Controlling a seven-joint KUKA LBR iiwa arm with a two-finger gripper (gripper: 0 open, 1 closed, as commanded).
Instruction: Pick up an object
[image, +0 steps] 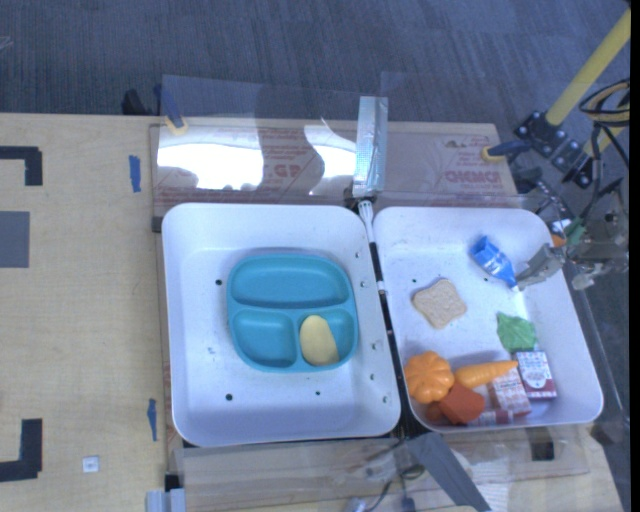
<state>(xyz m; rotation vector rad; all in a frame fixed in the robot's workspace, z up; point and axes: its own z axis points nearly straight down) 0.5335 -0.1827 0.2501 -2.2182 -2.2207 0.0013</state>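
Blue crumpled packet (492, 258), lying in the upper right part of the right-hand white shallow bin (592, 392), tilted, just clear of the far wall. Right beside it, almost touching its lower right corner, the grey claw (533, 272), reaching in over the bin's right rim (whether wide or narrow, impossible to tell from here). Nothing visibly gripped.

Down and to the left, a tan slice of toy bread (439, 302), flat on the bin floor, apart from the packet. Further right, a green leafy toy piece (516, 331). Along the near wall, a crowded row: an orange toy pumpkin (429, 376), an orange toy carrot (486, 374) leaning beside it, a red block (462, 405) tucked below, and two small red-and-white cartons (525, 383) pressed together at the right.

Over in the left-hand white bin (190, 240), a teal divided plastic plate (290, 285), with a yellow oval toy (319, 340) sitting in its lower right compartment. Both bins side by side on the pale wooden surface (80, 300).
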